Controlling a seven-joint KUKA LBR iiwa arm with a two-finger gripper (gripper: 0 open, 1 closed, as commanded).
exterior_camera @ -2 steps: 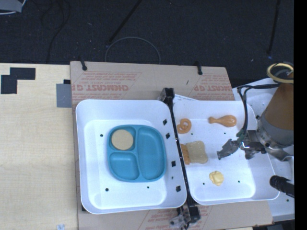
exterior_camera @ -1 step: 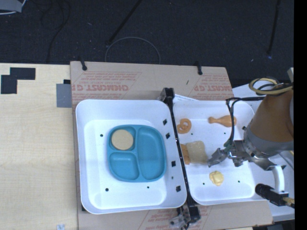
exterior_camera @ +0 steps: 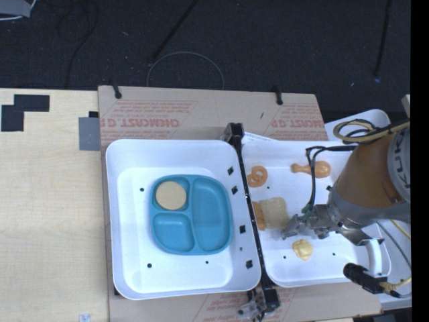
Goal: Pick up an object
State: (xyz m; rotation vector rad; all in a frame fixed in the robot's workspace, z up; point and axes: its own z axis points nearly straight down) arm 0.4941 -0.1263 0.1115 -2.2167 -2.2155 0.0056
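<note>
Nearest the camera, a yellow lump lies in the right bin, just near-right of the claw. Whether the claw's grip is wide or narrow, I cannot tell. A tan square sits just left.

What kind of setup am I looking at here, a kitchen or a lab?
Most likely a robot lab bench: two white bins on cardboard, toy food such as a pretzel, a blue divided tray, and cables on dark carpet.
</note>
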